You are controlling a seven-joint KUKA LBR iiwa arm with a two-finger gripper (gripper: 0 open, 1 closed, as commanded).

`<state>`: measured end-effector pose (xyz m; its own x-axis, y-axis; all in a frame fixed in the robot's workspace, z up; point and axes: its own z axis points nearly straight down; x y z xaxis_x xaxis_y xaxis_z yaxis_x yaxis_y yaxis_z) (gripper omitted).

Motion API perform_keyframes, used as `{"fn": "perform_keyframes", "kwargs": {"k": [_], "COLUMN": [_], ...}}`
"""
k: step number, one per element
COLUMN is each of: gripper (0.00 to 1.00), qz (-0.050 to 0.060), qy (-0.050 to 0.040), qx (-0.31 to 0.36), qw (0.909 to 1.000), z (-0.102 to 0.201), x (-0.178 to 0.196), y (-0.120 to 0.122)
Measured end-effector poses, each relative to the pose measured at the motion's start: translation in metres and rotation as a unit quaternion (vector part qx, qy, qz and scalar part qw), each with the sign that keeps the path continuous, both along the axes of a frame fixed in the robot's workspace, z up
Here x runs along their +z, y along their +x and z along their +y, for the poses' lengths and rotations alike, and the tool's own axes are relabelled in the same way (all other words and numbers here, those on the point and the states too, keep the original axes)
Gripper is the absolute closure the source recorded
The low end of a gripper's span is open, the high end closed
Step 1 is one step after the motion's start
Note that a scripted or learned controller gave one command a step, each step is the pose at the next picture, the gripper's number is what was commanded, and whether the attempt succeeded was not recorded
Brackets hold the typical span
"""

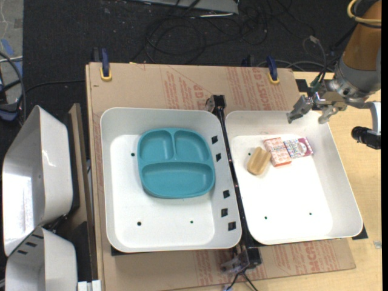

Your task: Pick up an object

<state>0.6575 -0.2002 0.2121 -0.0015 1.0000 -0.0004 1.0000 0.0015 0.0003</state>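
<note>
In the right bin lie a tan oval block and, just to its right, a pink and white packet. A teal divided plate sits in the left bin. My gripper hangs above the right bin's far right corner, up and to the right of the packet. Its two fingers are spread apart with nothing between them.
The bins stand side by side on a cardboard-covered board held by clamps at the back. Cables run across the dark floor behind. White boxes stand to the left of the board.
</note>
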Motion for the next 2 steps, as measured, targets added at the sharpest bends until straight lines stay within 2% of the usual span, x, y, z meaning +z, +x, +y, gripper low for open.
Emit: {"fn": "perform_keyframes", "kwargs": {"k": [1, 2], "gripper": [0.00, 0.00], "qz": [0.002, -0.002], "qy": [0.0004, -0.0014], "qx": [-0.001, 0.001], "qw": [1.0000, 1.0000], "z": [0.000, 0.000], "x": [-0.064, -0.113], "y": [-0.003, -0.001]}}
